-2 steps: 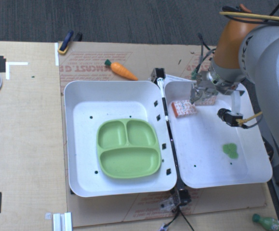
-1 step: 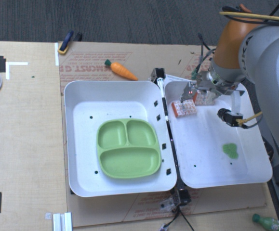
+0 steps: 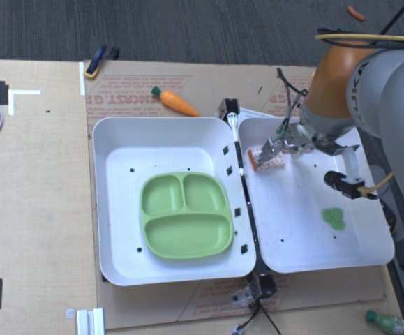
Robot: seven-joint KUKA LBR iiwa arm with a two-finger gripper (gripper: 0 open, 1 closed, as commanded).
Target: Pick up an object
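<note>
— How far along was it at that point? Anything actually picked?

— Close, I'd have said, but I couldn't call it done. The arm (image 3: 369, 96) was reaching into the right bin (image 3: 306, 250) from the right, and the gripper (image 3: 275, 152) sat at that bin's upper left corner, right by the divider between the two bins.

— And the object?

— A small block (image 3: 268, 161), white with a reddish end, lay directly at the gripper's tip. It looked tilted and maybe a touch off the floor, but from where I stood I couldn't swear to it.

— So was it holding the block or not?

— Couldn't tell. The metal of the gripper and the block overlapped into one jumble, and whether it was clamped or gaping was beyond me. Touching, yes, or so it seemed. Gripped, not proven.

— What else was on offer?

— A green lump (image 3: 334, 218) lay further down the right bin, well apart from the gripper, untouched. In the left bin (image 3: 111, 208) a green plate (image 3: 185, 215) lay flat in the middle. A carrot (image 3: 177, 102) lay outside, on the bench above the left bin.

— So what was left?

— My guess: confirm the grip, then lift the block clear of the bin. Nothing was plainly up in the air.
</note>
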